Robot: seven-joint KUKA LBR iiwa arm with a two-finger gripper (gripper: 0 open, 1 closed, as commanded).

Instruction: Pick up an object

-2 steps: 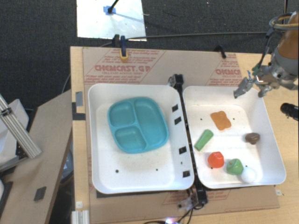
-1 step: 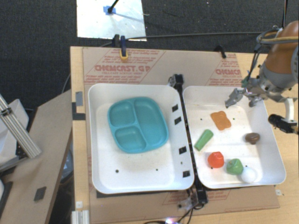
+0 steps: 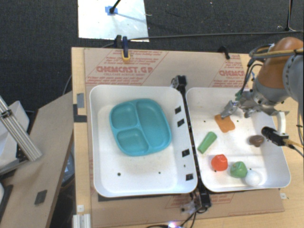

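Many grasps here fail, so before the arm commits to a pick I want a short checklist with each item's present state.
1. End effector over the right bin: ok.
2. Orange block just below it, uncovered: ok.
3. Block already gripped: not ok; it lies on the bin floor.
4. Block apart from the green piece: ok.
5. Finger opening: cannot tell.
6. Teal plate in the left bin, away from the arm: ok.

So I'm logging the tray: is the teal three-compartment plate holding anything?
Empty: the teal three-compartment plate in the left white bin shows bare compartments.
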